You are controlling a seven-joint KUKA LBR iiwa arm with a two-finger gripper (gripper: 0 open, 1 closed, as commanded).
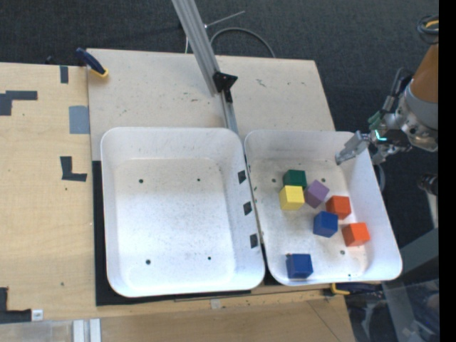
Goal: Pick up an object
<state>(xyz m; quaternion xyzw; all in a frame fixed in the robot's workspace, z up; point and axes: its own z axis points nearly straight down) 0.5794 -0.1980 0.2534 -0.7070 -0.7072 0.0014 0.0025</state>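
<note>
The gripper (pixel 354 148) hangs at the right bin's (pixel 274 258) upper right rim; whether it is spread I cannot tell. The blocks (pixel 317 209) cluster mid-bin, probably light, stiff and smooth; flat opposite faces suit pinching.

Light wooden tabletop (pixel 157 91) carries two white bins side by side: left bin (pixel 114 148) at 9 o'clock, right bin (pixel 381 219) at 3 o'clock.
</note>
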